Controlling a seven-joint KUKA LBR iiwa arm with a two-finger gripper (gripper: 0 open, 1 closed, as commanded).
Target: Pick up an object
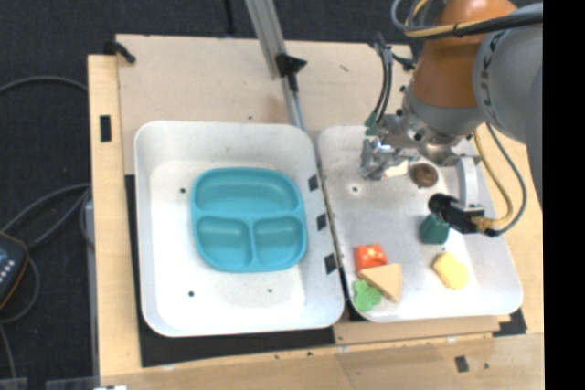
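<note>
My gripper [373, 162] hangs low over the back left part of the right bin [402, 205], below the orange wrist band. A small cream piece [396, 168] lies right beside it, and a brown round piece [422, 174] sits just to the right of that. I see nothing clearly held. Further forward in the same bin lie a dark green piece [434, 229], a yellow piece [450, 270], a red block [370, 255], a tan wedge [384, 279] and a small green piece [366, 295].
The left bin [164, 288] holds a teal divided tray [248, 218]. A slanted metal rail [265, 23] rises behind the bins. Cables loop around the arm at the right, and a black fitting [448, 206] sits above the dark green piece.
</note>
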